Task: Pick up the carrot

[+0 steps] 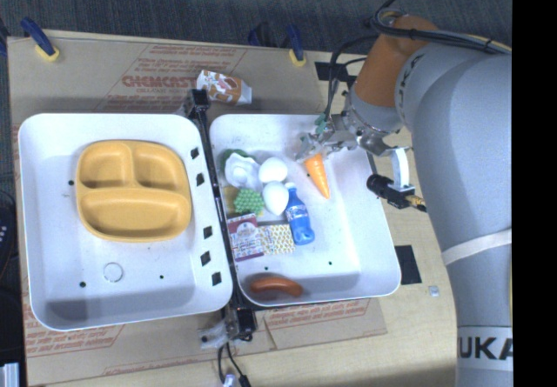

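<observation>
**Orange carrot lies loose in the right bin, gripper at its leafy end**

Brown and glossy, a sausage-shaped toy (pixel 276 287) sits against the near wall of the right white plastic bin (pixel 370 248). Beyond it lie a flat printed packet (pixel 258 240) and a small blue plastic bottle (pixel 298 219), then a green knobbly piece (pixel 249 201) and two white egg-shaped items (pixel 274 185). In the left white bin (pixel 52 272) rests a yellow three-compartment tray (pixel 134 188).

Right of the eggs lies the small orange toy carrot (pixel 318 175), flat on the bin floor and apart from its neighbours. Its long axis runs near to far with a slight slant: the pointed tip aims toward the near side and a little right, while the broad end with its greenish top points far and left.

Just beyond that broad end is the grey two-finger gripper (pixel 329 135). Whether it is spread or closed I cannot tell, and nothing shows the carrot caught in it.

Judging by looks, the carrot is a light, rigid, smooth plastic piece, not fragile, but its taper could let it slip toward the tip. The thick upper half looks the safest place to pinch, across the width.
</observation>
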`<action>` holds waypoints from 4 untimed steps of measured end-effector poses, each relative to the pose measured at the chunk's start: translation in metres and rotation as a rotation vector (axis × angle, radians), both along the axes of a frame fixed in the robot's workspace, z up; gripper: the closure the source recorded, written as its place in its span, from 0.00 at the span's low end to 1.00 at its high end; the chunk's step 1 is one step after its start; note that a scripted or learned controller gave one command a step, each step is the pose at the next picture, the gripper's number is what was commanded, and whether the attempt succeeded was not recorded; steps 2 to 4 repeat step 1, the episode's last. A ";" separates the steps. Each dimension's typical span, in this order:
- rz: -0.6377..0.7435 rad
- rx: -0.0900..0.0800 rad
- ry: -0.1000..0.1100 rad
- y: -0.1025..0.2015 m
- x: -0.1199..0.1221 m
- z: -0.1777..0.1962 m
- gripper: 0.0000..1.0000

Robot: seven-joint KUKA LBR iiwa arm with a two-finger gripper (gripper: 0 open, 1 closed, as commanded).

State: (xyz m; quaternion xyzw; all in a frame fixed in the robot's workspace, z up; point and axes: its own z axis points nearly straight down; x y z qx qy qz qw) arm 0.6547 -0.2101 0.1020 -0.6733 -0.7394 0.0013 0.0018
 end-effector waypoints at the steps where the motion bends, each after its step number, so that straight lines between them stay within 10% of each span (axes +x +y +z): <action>1: -0.120 -0.002 -0.004 0.001 0.002 0.125 1.00; 4: -0.120 -0.002 -0.004 0.001 0.002 0.125 1.00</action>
